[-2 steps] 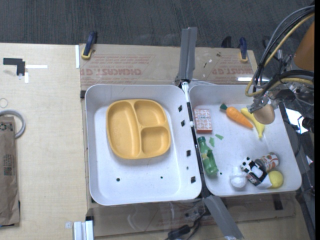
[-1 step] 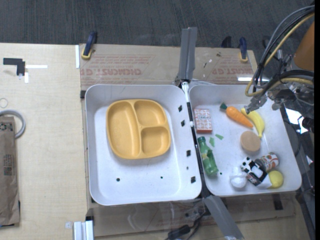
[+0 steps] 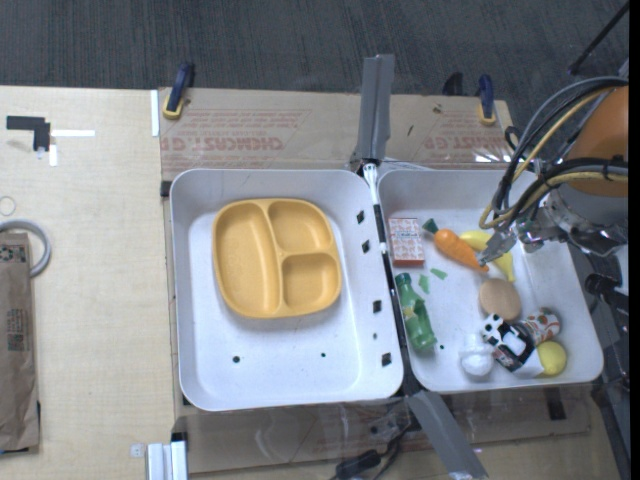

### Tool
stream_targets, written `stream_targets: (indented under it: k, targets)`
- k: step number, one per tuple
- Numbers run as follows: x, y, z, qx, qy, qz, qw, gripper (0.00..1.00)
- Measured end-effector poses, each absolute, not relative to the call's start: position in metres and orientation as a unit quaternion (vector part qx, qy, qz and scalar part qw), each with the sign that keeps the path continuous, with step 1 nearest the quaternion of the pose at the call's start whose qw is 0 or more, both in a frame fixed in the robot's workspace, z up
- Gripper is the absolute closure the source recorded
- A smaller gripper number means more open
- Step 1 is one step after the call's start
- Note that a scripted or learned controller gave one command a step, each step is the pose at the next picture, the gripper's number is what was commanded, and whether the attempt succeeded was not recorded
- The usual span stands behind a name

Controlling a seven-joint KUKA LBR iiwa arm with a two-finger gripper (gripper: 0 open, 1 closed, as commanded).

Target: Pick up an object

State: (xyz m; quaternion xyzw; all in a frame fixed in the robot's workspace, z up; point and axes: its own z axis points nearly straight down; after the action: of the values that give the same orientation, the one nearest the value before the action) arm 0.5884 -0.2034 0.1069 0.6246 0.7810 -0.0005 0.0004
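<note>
Camera view: nearest in the right bin (image 3: pixel 590 363) a cluster sits in the near right corner: a white ball (image 3: pixel 477 362), a black-and-white toy (image 3: pixel 510 343) and a yellow lemon (image 3: pixel 551 358), all crowded together and touching or nearly so. Just beyond them lies a tan egg-shaped piece (image 3: pixel 499 298). Along the bin's left wall a green bottle (image 3: pixel 413 313) lies on its side, with a small pink-and-white box (image 3: pixel 405 240) farther along the same wall. The left bin (image 3: pixel 190 298) holds a yellow divided plate (image 3: pixel 278 257) with three sections.

An orange carrot (image 3: pixel 458 249) with a green tip lies slanted in the far middle of the right bin, beside a yellow piece. The claw (image 3: pixel 495 251) is low at the carrot's right end; whether it is apart or together cannot be told. Farther off on the desk (image 3: pixel 80 198), cardboard lies behind the bins.
</note>
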Motion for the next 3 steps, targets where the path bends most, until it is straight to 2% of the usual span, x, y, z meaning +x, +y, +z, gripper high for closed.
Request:
stream_targets:
  k: [1, 3]
  targets:
    - [0.5714, -0.2075, 0.0919, 0.612, 0.791, -0.0004, 0.001, 0.0]
    - [0.5714, -0.2075, 0.092, 0.611, 0.791, -0.0002, 0.001, 0.0]
